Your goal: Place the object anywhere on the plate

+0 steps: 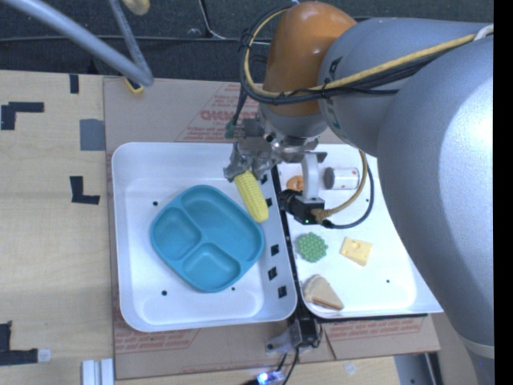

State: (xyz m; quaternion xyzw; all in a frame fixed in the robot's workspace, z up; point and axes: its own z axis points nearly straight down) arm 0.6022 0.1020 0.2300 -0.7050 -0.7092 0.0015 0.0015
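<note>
Nearest, in the right bin (401, 291), a tan bread wedge (323, 293) lies at the front corner, close to the divider between the bins. Just behind it are a green knobbly ball (312, 247) and a yellow cheese wedge (356, 250), side by side but apart. The left bin (132, 295) holds a blue plate (206, 237) with three compartments, lying flat and a bit skewed toward the bin's middle. The corn cob (252, 197) is tilted, its lower end over or just beside the plate's right rim, cannot tell if it touches. Its upper end sits between the fingers of the tool (245, 171), which pinches it there. Farther back in the right bin, a small orange thing (293, 184) is partly hidden by the robot's hardware, and a white can (345, 179) lies on its side near the back wall. The grey arm (433, 95) with its orange band (300, 42) comes in from the right above that bin. Both bins rest on a cardboard sheet (176, 107) on the wooden surface (48, 239), which has black marks.
</note>
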